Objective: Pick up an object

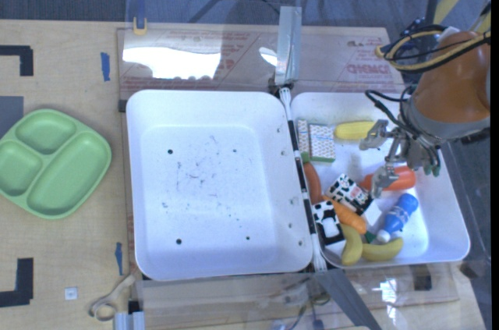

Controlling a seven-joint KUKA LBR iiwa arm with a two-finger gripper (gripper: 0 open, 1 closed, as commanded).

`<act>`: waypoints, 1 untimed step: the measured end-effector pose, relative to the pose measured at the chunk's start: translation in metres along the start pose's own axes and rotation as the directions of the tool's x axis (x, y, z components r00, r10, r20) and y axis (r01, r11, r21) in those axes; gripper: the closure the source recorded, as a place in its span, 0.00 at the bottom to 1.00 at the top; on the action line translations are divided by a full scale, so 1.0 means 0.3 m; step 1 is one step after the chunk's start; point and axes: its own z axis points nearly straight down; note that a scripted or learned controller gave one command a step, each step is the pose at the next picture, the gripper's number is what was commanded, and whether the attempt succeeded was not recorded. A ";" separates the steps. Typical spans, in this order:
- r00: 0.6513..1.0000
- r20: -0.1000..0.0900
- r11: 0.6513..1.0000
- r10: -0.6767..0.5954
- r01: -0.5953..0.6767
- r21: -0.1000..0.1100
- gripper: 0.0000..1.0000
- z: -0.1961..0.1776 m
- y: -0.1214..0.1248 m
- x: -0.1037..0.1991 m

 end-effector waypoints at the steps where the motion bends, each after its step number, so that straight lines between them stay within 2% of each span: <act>1: 0.981 -0.061 0.982 -0.186 0.185 -0.031 0.00 0.065 -0.091 -0.241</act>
